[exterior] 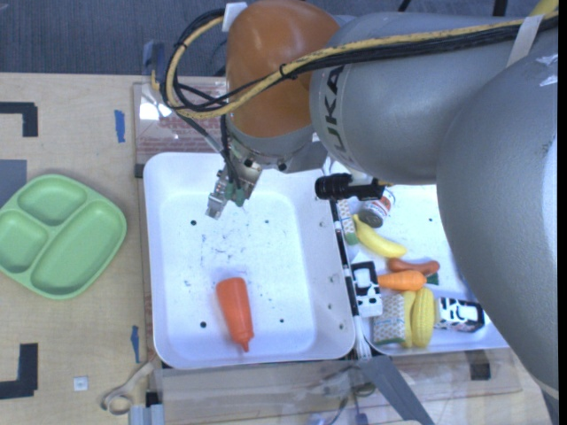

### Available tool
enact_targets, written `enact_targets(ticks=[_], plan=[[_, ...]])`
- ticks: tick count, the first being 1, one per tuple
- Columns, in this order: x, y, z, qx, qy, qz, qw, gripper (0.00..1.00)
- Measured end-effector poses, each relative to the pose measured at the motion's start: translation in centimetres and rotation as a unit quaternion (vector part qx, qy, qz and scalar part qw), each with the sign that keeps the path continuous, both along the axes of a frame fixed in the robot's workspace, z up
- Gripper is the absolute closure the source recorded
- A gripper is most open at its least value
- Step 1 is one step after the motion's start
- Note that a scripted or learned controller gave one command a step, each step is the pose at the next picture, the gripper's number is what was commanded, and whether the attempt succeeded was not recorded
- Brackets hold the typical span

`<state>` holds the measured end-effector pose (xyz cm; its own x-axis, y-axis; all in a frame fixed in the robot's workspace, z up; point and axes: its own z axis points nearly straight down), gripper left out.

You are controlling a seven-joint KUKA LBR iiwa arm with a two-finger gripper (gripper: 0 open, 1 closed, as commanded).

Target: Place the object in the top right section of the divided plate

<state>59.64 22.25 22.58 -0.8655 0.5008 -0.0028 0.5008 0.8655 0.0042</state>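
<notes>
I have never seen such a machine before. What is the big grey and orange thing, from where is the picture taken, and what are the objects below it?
The big grey and orange thing is a robot arm. It reaches in from the right, and one fixed camera looks down on the bench at a slant. At the arm's tip is its end effector, a small two-finger part for grasping. It hangs above the left white bin and holds nothing. In that bin lies an orange toy carrot. The right bin holds several toy foods, among them a banana and corn. On the wooden bench to the left sits a green divided plate with three sections.
</notes>
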Motion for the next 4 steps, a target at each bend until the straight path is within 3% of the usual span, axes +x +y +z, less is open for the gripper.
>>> enact_targets(ticks=[1, 2, 3, 4], plan=[[-7.3, -0.9, 6.2, -0.0006, 0.002, -0.004, 1.0, 1.0], [-5.8, -2.2, -13.5, 0.0013, -0.004, 0.046, 0.999, 1.0], [-3.4, 0.2, -13.5, -0.0002, -0.005, 0.156, 0.9878, 1.0], [-10.3, 0.3, -9.6, -0.0007, 0.001, 0.243, 0.9699, 1.0]])
